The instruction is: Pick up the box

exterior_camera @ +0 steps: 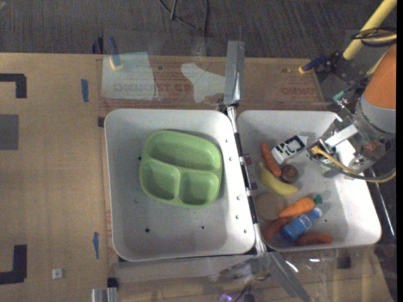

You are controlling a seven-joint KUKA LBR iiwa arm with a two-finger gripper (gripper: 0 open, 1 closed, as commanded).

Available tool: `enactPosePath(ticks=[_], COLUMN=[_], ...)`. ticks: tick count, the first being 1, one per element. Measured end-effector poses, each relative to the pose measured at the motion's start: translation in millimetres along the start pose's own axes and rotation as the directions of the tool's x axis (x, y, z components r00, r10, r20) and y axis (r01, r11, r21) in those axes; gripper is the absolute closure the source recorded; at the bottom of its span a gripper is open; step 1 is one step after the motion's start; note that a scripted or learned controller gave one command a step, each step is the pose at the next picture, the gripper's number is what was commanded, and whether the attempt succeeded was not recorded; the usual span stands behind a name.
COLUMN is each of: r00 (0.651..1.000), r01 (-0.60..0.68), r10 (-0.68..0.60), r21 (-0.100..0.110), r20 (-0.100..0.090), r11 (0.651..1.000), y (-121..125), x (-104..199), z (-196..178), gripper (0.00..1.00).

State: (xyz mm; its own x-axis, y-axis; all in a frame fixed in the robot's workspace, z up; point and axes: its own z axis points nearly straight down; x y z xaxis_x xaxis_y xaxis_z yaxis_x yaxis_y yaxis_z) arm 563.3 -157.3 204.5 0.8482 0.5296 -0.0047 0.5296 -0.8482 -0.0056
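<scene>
Brown bench (pixel 50 181), left bin (pixel 126 222), right bin (pixel 357 207), side by side

smooth matt green plastic tray (pixel 181 168), glossy white plastic bins (pixel 126 231), bare brown wooden bench (pixel 50 187)

Wooden bench (pixel 50 187) with two white bins, green divided tray (pixel 181 167) in the left bin (pixel 123 219), in the right bin (pixel 359 212) a small white box (pixel 291 147) just beside the pincer (pixel 318 153), banana (pixel 276 182), blue bottle (pixel 301 224)
</scene>
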Motion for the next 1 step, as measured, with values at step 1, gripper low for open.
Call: enactPosePath(ticks=[1], r00=[0.975], r01=[-0.223], r10=[0.223], r21=[0.002], r20=[0.0], r11=[0.975], y=[12.1], x=[-107.2], z=[54.0], gripper=[0.0])
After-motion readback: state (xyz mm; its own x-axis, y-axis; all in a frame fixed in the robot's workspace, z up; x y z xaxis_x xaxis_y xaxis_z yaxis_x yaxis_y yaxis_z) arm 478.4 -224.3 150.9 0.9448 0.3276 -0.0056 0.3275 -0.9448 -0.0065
